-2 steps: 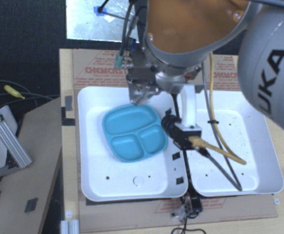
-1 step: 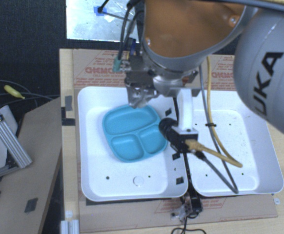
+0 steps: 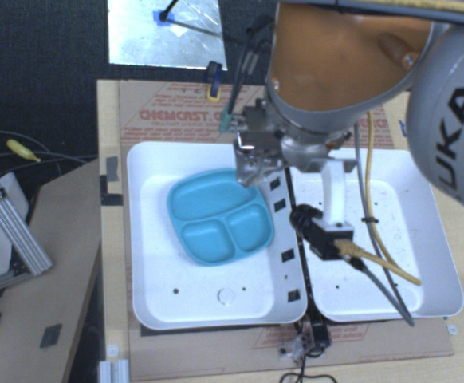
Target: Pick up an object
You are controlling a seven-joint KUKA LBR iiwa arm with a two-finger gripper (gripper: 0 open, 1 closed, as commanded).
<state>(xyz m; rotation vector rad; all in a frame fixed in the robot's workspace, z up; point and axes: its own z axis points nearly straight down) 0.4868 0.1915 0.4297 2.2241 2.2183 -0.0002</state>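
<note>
From my remote station I saw the blue divided plate (image 3: 218,223) lying flat in the left bin (image 3: 156,298), near its middle, with one long compartment on the top side and two smaller ones below. The arm (image 3: 351,46) had its wrist low over the far right corner of this plate, and the gripper (image 3: 252,168) was at the plate's rim there. I could not tell whether the jaws were open or closed, because the body of the wrist covered them from above.

My worry was about the grasp point. The plate was wide, shallow and smooth, so I judged that the jaws could take it only by the thin rim. If they came down a little inside the rim, they would push on the flat bottom and catch nothing. If they caught only the corner, the plate would probably tilt and slip out during the lift, since most of its weight lay away from the gripper.

A second risk was the dividing wall between the left bin and the right bin (image 3: 423,238): the corner was near it, and a sideways slide could press the plate against that wall.
</note>
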